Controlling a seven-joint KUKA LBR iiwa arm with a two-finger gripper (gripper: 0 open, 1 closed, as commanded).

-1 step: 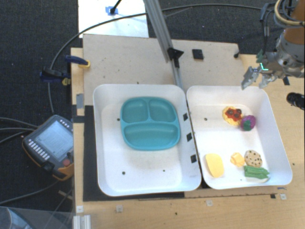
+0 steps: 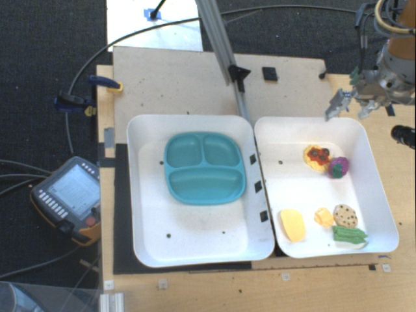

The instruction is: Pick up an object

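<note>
End effector (image 2: 351,105): hovered upper right, fingers spread, nothing held.
Teal plate (image 2: 205,168): sat in the left bin (image 2: 148,239), centre frame.

The arm (image 2: 398,41) ran out past the right and top edges, so most of it was cut off. The slanted metal pole (image 2: 214,28) was cropped at the top edge. In the right bin (image 2: 376,168), the green piece (image 2: 350,235) and the speckled round piece (image 2: 345,215) touched, both too small to identify. The pendant screen (image 2: 70,188) was unreadable.
</note>
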